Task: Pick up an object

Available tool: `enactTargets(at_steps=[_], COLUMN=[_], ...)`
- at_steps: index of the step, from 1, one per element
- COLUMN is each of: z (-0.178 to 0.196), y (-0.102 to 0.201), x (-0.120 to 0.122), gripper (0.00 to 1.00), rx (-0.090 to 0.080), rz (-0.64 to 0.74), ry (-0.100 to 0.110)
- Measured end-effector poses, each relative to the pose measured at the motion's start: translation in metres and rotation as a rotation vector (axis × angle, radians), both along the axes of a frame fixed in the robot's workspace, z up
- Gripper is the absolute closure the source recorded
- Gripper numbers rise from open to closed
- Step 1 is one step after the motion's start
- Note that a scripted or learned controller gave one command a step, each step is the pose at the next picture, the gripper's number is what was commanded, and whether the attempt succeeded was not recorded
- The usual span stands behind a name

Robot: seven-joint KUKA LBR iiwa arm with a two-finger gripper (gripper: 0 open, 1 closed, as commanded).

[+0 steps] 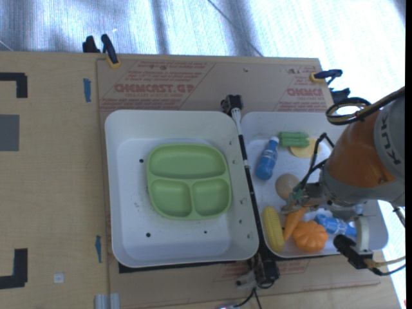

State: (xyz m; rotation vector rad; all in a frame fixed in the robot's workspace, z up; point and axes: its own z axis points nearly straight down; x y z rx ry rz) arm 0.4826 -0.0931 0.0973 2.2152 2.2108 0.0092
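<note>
The right bin (380,234) holds several toy items. A blue bottle (266,159) lies near its left wall, with a green piece (293,138) and a yellow piece (300,150) behind it. A beige ball (286,185) sits mid-bin. At the front are a yellow corn cob (273,228), an orange carrot (293,221), an orange pumpkin (310,235) and a blue item (334,225). My gripper (301,201) hangs low over the bin, just right of the beige ball and above the carrot's top end. The arm hides the bin's right part.
The left bin (122,172) holds a green divided plate (188,180). A black rail (243,166) runs between the bins. Clamps (108,47) sit at the board's back corners. Cables (347,109) loop behind the arm.
</note>
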Motion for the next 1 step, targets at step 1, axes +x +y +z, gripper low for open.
enactTargets(at_steps=[1], z=[0.1302], y=[0.0883], x=[-0.0026], gripper=[1.0], rx=[0.006], rz=[0.004], ry=[0.011])
